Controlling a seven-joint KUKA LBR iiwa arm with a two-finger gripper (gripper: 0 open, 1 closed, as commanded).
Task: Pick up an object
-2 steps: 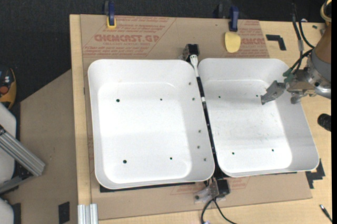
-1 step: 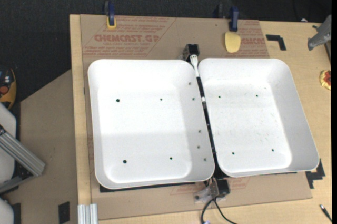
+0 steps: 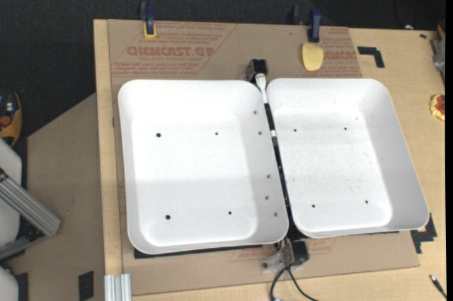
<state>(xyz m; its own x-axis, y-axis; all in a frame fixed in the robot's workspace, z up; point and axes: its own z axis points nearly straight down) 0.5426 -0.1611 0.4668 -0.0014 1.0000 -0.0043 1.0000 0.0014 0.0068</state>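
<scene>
On the bench, two white bins lie side by side on a brown board (image 3: 106, 115): left bin (image 3: 124, 151) and right bin (image 3: 405, 151), rims almost touching, w/ a thin dark cable (image 3: 273, 144) running btw. them from back to front. On both floors I see small dark dots in a regular pattern; they look like marks or holes of the bins, not loose items.

Where the task's obj. is: I cannot say for sure. The nearest candidate is a small yellow piece (image 3: 312, 57), lying on the board just behind the right bin, under the right blue clamp (image 3: 314, 22). A second blue clamp (image 3: 148, 13) holds the board behind the left bin. At the far right side there is a small orange-yellow thing (image 3: 437, 105), too small to tell what it is.

Gripper: its state I cannot tell from this view, so no grasp can be claimed.

Progress, as my judgement: nothing is done yet. No obj. is lifted and none is held. All steps are left: choose a target, approach from the right, descend, close, lift. If the yellow piece is the target, it sits outside the bins and close to the clamp, so approach may be tight there.
</scene>
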